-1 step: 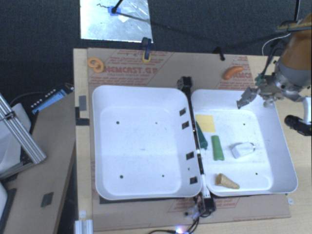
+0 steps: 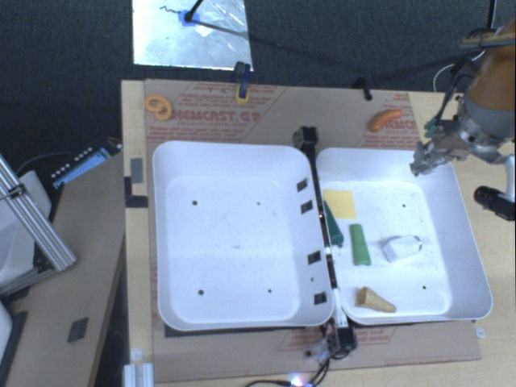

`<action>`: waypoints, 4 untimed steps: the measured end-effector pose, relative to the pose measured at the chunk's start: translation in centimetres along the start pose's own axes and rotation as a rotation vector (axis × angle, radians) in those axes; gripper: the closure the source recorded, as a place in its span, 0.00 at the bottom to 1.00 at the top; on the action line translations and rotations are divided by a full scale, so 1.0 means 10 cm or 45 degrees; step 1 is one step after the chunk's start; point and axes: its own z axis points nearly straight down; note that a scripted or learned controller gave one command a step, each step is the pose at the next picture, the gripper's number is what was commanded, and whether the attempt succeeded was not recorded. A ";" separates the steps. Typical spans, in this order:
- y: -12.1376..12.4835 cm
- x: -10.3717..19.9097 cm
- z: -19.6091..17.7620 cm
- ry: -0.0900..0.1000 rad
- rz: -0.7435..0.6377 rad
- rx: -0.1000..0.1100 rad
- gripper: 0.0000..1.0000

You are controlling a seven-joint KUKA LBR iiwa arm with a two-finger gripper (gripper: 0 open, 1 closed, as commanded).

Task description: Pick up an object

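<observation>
The camera view shows the gripper point(image 2: 425, 160) hanging over the far right corner of the right bin point(image 2: 463, 216); whether anything sits in it I cannot tell. The green block point(image 2: 359, 244) lies well down and left of it, near the divider, long axis running front to back; a yellow card point(image 2: 339, 204), white piece point(image 2: 401, 247) and tan wedge point(image 2: 376, 300) lie around it.

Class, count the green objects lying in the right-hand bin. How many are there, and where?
2. A small dark green piece lies by the bin's left wall, below the yellow square. A longer green bar lies right beside it, toward the bin's middle. None seems hidden.
</observation>
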 end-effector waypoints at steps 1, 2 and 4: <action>-0.46 1.08 -0.50 0.006 -0.009 0.004 1.00; -0.91 1.38 -1.95 0.003 -0.004 -0.017 1.00; -1.35 2.86 -2.47 0.006 -0.012 0.001 1.00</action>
